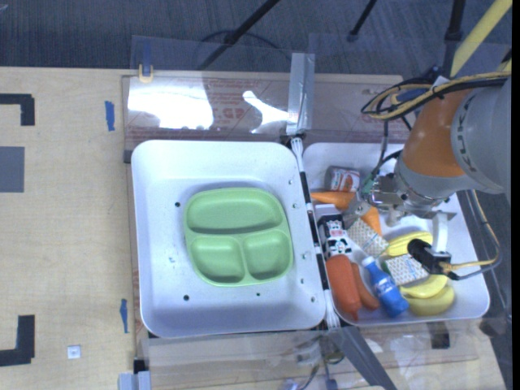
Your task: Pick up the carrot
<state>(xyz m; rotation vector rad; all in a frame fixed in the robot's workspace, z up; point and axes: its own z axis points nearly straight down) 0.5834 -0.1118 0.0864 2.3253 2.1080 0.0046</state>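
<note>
the pincer (375,205) sits low in the right bin (475,299), under the orange-banded wrist of the arm (455,136), but its tips are lost in clutter and i cannot tell how it stands or whether it has hold of anything. an orange carrot (335,197) lies just to its left near the bin's upper left, and a second orange piece pokes out right below the pincer — whether that is part of the same carrot i cannot tell. crowding close by are a checkered packet (366,238), a blue bottle (386,287), a long red-orange piece (345,287), yellow bananas (426,295) and a small printed packet (343,177) at the back. the left bin (154,218) holds a green divided tray (240,234), well apart from the pincer.
</note>
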